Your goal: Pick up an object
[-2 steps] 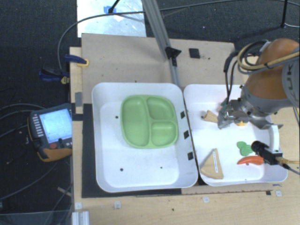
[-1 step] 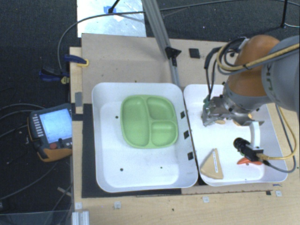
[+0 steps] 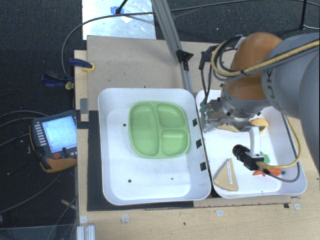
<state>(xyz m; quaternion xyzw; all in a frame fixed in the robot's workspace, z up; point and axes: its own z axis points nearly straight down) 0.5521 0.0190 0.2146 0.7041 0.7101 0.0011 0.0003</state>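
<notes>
Tan wedge (image 3: 227, 176) is seen lying flat in the right bin (image 3: 282, 186), close to that bin's front-left corner. Its long side is set beside the wall that is shared with the left bin (image 3: 150, 184). A pale stripe is seen along its upper face. It is kept well apart from the gripper (image 3: 214, 118).

The gripper is placed low over the rear-left part of the right bin, just beside the same shared wall. The arm (image 3: 280, 69) is extended in from the right edge of the view, across the bin's rear-right corner. Whether the gripper is released or clenched cannot be told, since its working end is hidden under the wrist.

Just beside the gripper, towards the bin's rear edge, a second tan piece (image 3: 231, 128) is partly covered by the wrist. It is possibly a flat slice like the wedge.

The left bin is occupied by a green plate (image 3: 159, 129) with three compartments. The plate is laid near the bin's middle, a little towards its rear-right corner.

Both bins are set side by side on the bench (image 3: 130, 59), and blue clamps (image 3: 79, 63) are fixed at its rear-left edge. A handheld screen (image 3: 55, 139) is laid off the bench, beyond its left edge.
</notes>
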